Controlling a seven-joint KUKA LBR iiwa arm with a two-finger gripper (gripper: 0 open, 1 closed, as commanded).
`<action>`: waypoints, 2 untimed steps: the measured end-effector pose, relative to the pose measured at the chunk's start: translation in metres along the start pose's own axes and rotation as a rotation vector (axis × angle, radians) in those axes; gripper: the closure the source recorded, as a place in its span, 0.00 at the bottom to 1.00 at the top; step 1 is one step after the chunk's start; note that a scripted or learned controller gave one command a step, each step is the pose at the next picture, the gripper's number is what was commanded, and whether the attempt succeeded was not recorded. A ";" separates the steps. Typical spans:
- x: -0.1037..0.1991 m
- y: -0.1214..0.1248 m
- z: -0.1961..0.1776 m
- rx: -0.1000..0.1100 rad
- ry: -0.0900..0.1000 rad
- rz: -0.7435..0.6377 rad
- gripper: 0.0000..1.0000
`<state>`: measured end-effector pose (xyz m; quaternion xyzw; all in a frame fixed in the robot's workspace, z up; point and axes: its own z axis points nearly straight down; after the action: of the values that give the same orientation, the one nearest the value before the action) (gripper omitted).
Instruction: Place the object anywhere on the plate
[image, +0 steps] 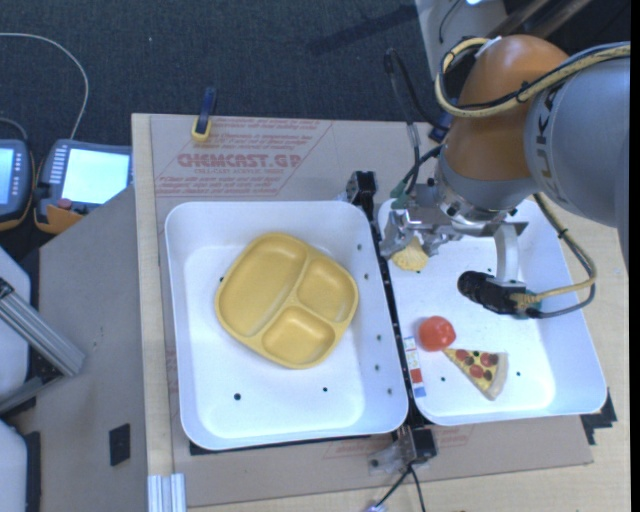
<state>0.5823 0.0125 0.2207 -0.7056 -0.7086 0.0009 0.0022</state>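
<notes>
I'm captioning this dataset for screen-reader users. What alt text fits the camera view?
The grey-and-orange arm's gripper hangs over the far left corner of the right bin, close to a pale yellow item. A red tomato and a pizza slice lie nearer in that bin; the left bin holds a yellow divided plate.

The yellow three-part plate (288, 298) lies in the left bin (190, 330). To the plate's right, across the bins' shared wall, the gripper (407, 238) hangs over the right bin (560, 390), with a pale yellow piece (411, 261) just below it. Farther right of the plate lie a red tomato (436, 333) and a pizza slice (480, 368), near each other.
</notes>
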 end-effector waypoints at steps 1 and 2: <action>0.045 -0.031 -0.008 -0.001 0.000 0.000 1.00; 0.092 -0.042 -0.006 -0.001 -0.001 0.001 1.00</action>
<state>0.5397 0.1042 0.2269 -0.7060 -0.7082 0.0008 0.0014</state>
